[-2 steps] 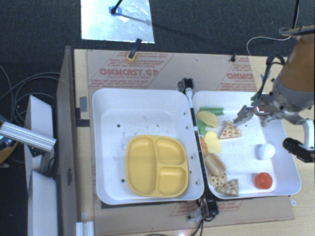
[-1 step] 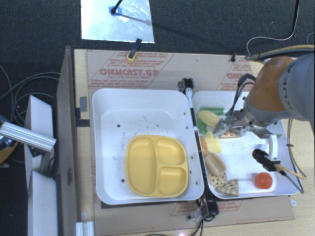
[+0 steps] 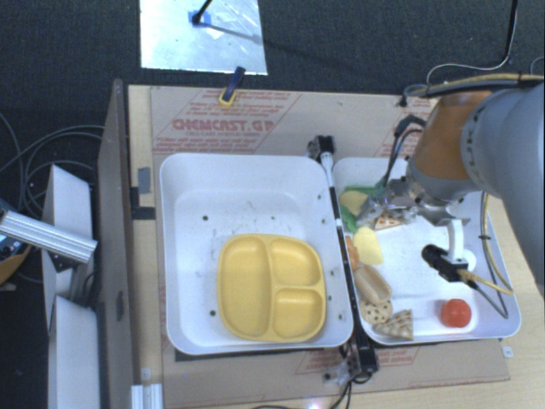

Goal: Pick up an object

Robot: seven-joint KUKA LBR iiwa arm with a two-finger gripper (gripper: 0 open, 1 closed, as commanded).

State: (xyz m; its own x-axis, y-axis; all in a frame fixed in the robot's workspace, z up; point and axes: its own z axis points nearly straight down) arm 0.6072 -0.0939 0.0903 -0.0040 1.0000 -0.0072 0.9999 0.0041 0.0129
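My gripper (image 3: 385,206) is low over the far left part of the right bin (image 3: 485,228). It hangs right above a small orange-and-white wedge (image 3: 390,222). Close beside it are a green piece (image 3: 361,194) and a round yellow piece (image 3: 352,202). A pale yellow lemon-like object (image 3: 368,245) lies just in front of the gripper. Further forward are a tan bread roll (image 3: 371,281), a speckled cookie (image 3: 375,311), a brown triangular cracker (image 3: 398,323) and a red ball-shaped fruit (image 3: 456,313). The arm's wrist hides how the gripper meets the wedge.
The left bin (image 3: 196,228) holds a yellow divided plate (image 3: 272,286) in its near right part. A black divider rail (image 3: 336,228) runs between the bins. The grey arm with its orange band (image 3: 443,139) covers the right bin's far right corner.
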